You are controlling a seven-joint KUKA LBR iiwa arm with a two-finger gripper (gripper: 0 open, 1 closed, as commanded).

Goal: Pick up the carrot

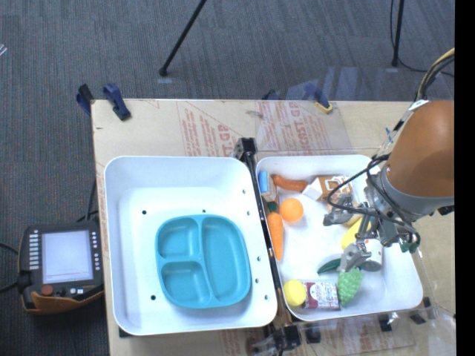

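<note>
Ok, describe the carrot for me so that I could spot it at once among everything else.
Look in the right white bin, along its left wall next to the divider between the bins. The carrot lies there lengthwise, a long tapering orange piece just below the round orange ball. A second orange piece lies higher up, crosswise; the carrot is the longer one and runs along the wall.

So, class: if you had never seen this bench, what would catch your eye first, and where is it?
Likely the blue tray, lying alone in the left bin. Next, the arm's orange band at the right, hanging over the right bin, which is crowded with toy food. There the carrot lies along the left wall beside an orange ball, while the gripper sits apart from it, near a green piece.
</note>
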